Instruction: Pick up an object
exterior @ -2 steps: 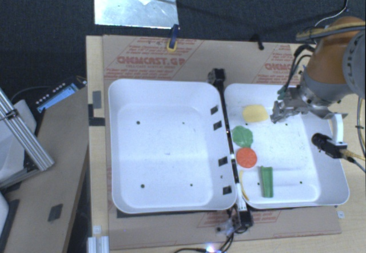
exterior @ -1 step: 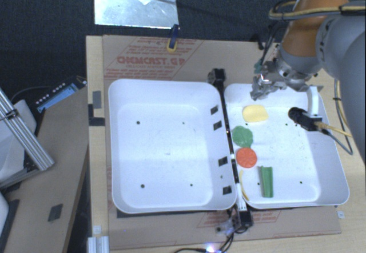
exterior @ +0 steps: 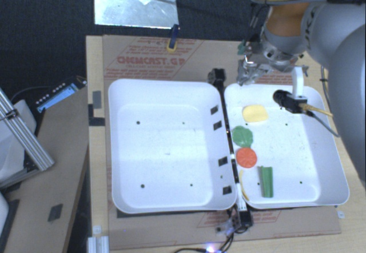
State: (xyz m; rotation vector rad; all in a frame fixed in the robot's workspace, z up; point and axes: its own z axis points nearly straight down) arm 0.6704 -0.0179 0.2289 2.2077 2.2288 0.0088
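Nearest the camera: green stick (exterior: 266, 181), lying flat near the front of the right bin (exterior: 303, 155), long axis roughly front to back.

Left to right:
- Left bin (exterior: 166, 149): bare white floor, no candidate in it.
- Green disc (exterior: 242, 135) and orange disc (exterior: 246, 157), close to the right bin's left wall. Orange sat just in front of green; touching or overlapping, I couldn't tell which.
- My pincer (exterior: 247, 77) hung over the right bin's back-left corner, about at the rim. Open or closed: couldn't tell from this angle. All four pieces lay on the bin floor, so nothing was lifted.
- Yellow piece (exterior: 255, 113): pale, rounded, lowish lump, just in front of the pincer and apart from the discs.

Step, as I judged it: pre-grasp, approach not yet committed. Yellow piece looked like the easiest target, being closest with bare floor around it. Next move called for a shift forward over it, then a straight descent, staying off the left wall. Both discs looked thin and flat, so a poor grip was likely there.
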